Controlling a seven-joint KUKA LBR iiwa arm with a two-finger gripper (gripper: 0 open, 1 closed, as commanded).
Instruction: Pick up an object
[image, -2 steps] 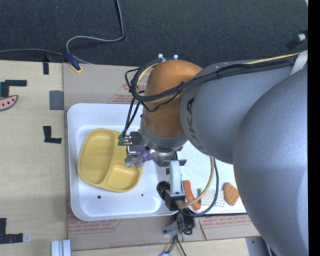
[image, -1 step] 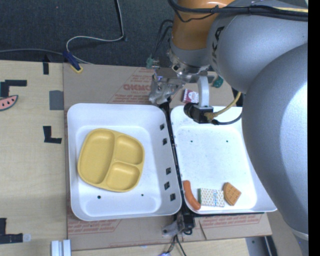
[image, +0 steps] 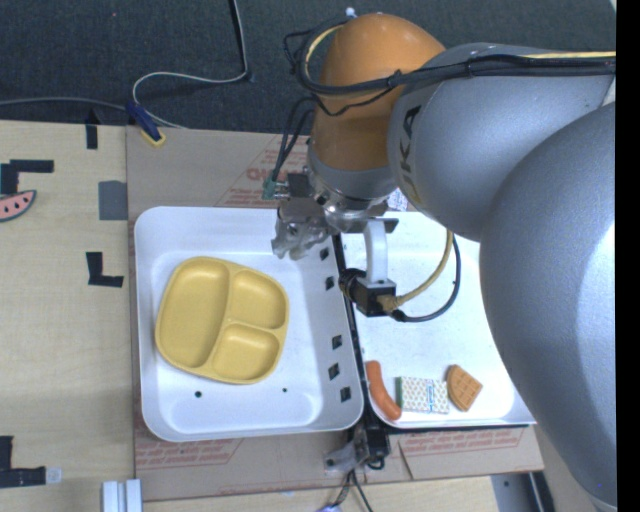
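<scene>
My gripper (image: 300, 238) hangs over the back right corner of the left bin (image: 180, 415), close to the wall between the two bins. A yellow divided plate (image: 222, 318) lies in the left bin, to the gripper's front left and apart from it. In the right bin (image: 500, 408), near its front edge, lie an orange sausage (image: 383, 390), a small white-and-green packet (image: 424, 395) and a tan cracker (image: 463, 388). The big grey arm hides much of the right bin.
The bins rest on cardboard on a wooden bench. Cables run across the dark area at the back. A blue-and-yellow item (image: 147, 125) lies at the back left, and a pink piece (image: 12, 205) sits at the far left edge.
</scene>
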